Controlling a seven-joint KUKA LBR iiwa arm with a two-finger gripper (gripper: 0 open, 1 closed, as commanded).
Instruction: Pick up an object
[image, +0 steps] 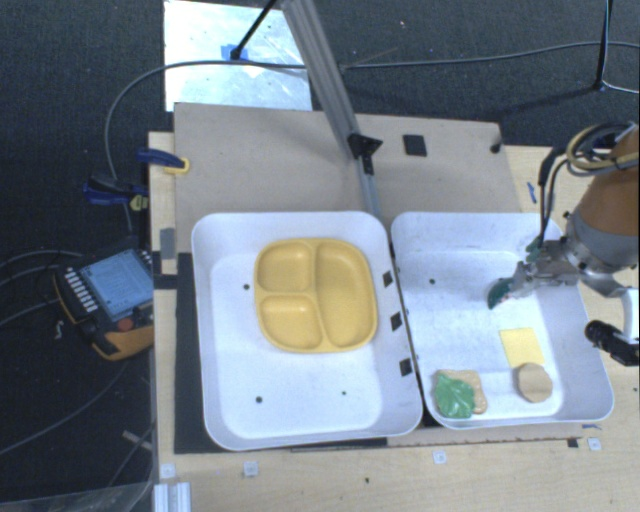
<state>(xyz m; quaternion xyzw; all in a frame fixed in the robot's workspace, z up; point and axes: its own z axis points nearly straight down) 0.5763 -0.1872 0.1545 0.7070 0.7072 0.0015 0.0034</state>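
the arm (605, 215) reaches in from the right and hangs its end effector (503, 293) over the upper middle of the right bin (440, 250), tips pointing down and to the left toward the white floor. the teal-tipped fingers (497, 295) look drawn close together with nothing visible between them, so it carries nothing; how wide the gap really is cannot be told from this slanted view.

the things it could pick up lie toward the near end of that same bin, well apart from the end effector. a flat yellow square (521, 346) lies just below and to the right of the tips. a tan rounded block (534, 382) sits just beside the square's near edge, and a green leafy piece (455, 396) rests on a tan slice (474, 388) in the near left corner. they cluster by the near wall, probably because loose items collect there.

the left bin (230, 330) holds a yellow divided plate (316, 295), lying flat near its middle, likely a further candidate.

judging from this, the pick is not yet done: the end effector is poised over bare floor, and the yellow square seems the nearest target.
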